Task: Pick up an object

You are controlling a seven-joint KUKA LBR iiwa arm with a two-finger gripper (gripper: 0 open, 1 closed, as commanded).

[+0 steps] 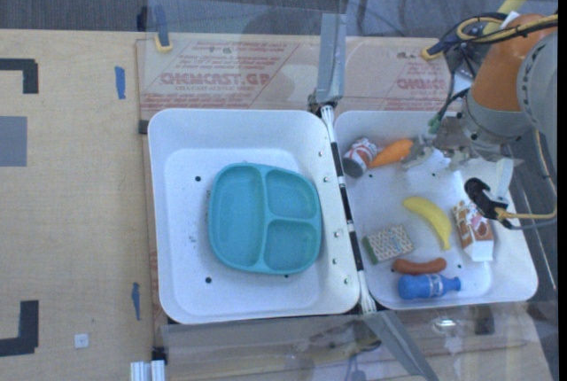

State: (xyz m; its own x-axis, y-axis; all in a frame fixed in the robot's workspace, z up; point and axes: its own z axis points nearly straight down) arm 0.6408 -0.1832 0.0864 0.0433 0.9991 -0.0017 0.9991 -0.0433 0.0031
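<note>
Camera view. My end effector (440, 147) hangs over the far edge of the right bin (523, 282); whether it is released or clenched I cannot tell. The toy carrot (391, 153) lies just to its left, near the bin's far left corner, its long axis running slantwise toward me. A banana (430, 219) lies nearer the bin's middle. The left bin (173, 140) carries a teal divided plate (264, 217).

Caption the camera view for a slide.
Arm's hand hovers beside the toy carrot in the right bin; a teal divided plate lies in the left bin.
</note>
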